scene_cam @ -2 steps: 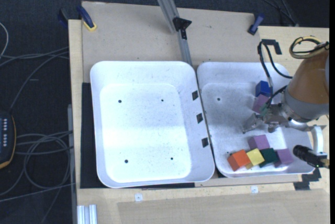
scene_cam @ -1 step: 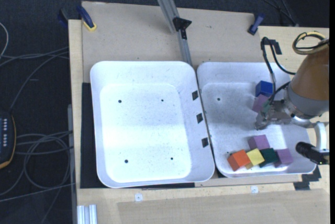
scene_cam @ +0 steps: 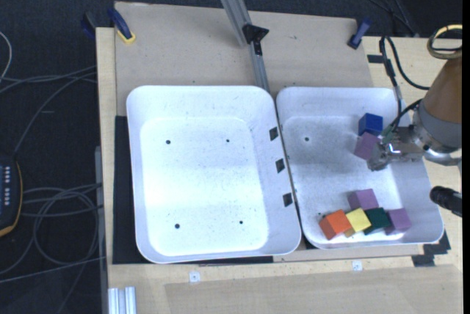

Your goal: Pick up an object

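Note:
In the right bin [scene_cam: 316, 158], a purple block [scene_cam: 365, 147] lies near the far right side, with a blue block [scene_cam: 371, 122] just behind it. My gripper [scene_cam: 387, 152] reaches in from the right and sits low against the purple block's right side. The wrist hides where the gripper meets the block. Near the bin's front edge lies a cluster of blocks: a purple one [scene_cam: 363, 199], an orange one [scene_cam: 336, 223], a yellow one [scene_cam: 358, 219], a green one [scene_cam: 378, 218] and another purple one [scene_cam: 399, 218].
The left bin [scene_cam: 198, 173] stands beside the right one, joined by black clips [scene_cam: 280, 165]. A slanted metal bar [scene_cam: 233, 1] rises from behind the bins. Blue clamps [scene_cam: 121, 25] hold the board's far corners. Cables lie on the floor to the left.

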`<state>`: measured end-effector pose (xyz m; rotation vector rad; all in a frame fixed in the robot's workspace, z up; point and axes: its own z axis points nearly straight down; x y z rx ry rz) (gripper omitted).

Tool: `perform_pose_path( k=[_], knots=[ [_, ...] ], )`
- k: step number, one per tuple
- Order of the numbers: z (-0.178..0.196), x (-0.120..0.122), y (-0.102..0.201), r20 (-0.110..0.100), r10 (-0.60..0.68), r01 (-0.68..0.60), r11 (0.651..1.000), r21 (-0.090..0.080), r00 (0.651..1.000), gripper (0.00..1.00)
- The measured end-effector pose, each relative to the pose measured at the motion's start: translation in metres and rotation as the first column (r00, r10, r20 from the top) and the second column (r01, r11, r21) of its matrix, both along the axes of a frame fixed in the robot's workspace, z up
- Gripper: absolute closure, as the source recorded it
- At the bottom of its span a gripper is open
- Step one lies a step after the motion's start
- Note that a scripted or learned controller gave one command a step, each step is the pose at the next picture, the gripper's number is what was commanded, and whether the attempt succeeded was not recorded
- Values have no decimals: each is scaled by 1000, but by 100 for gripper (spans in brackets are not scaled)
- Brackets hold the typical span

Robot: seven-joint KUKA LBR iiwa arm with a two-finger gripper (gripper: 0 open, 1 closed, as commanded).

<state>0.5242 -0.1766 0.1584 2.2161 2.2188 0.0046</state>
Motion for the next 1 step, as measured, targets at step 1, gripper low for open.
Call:
perform_pose_path(
  k=[1],
  knots=[
    [50,11,-3,1,1,-1,1000,-1,1000,100]
  ],
)
